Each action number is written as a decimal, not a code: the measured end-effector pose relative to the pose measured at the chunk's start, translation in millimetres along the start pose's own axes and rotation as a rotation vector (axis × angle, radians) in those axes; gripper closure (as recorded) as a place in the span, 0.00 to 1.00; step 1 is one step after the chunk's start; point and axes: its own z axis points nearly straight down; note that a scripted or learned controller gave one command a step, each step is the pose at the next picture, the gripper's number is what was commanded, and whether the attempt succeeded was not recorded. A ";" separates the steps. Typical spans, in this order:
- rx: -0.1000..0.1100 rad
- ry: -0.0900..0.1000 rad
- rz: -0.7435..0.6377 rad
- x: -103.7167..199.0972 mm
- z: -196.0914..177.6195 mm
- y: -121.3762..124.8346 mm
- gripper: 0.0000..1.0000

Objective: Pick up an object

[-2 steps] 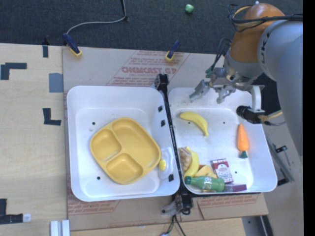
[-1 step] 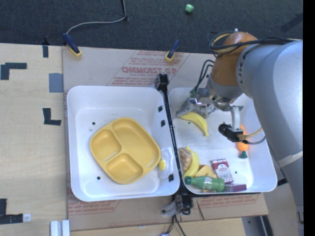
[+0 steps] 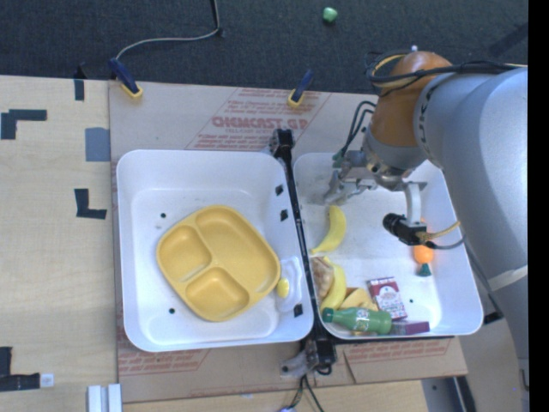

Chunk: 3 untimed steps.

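A pale wooden bench point(image 3: 51, 230) bears a printed cardboard sheet point(image 3: 249, 123), clamped by two yellow clips at twelve o'clock, with two white bins point(image 3: 137, 178) side by side upon it.

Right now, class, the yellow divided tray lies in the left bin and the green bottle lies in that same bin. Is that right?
Not quite. The yellow divided tray does lie in the left bin, but the camera view shows the green bottle in the right bin, near its front edge.
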 end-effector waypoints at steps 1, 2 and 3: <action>0.000 0.000 0.000 0.0 0.2 -0.1 0.00; -0.001 -0.001 0.002 0.2 9.1 -31.0 0.00; -0.001 -0.001 0.001 0.3 -0.6 -30.8 1.00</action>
